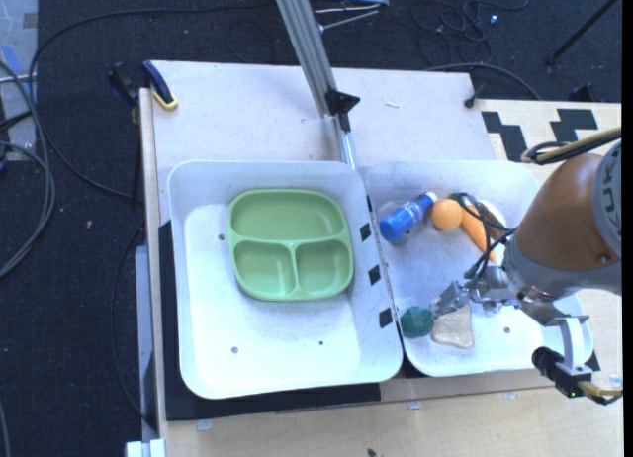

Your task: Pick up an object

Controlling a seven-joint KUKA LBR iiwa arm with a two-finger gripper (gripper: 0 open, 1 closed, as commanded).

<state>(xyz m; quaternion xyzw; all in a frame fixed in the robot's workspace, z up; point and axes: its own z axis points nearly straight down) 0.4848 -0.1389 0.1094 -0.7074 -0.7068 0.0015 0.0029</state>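
Camera view: the gripper (457, 299) hangs low in the right bin (514, 361), jaws apparently apart though hard to tell; a pale flat piece (454, 331) lies just below them; a green lump (416, 321) just left.

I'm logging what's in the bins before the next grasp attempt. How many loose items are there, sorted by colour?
Green: 2, the divided tray in the left bin and a small dark green object in the right bin
Blue: 1, a bottle
Orange: 1, a carrot-like item
Pale tan: 1, a flat piece beside the gripper
Total: 5
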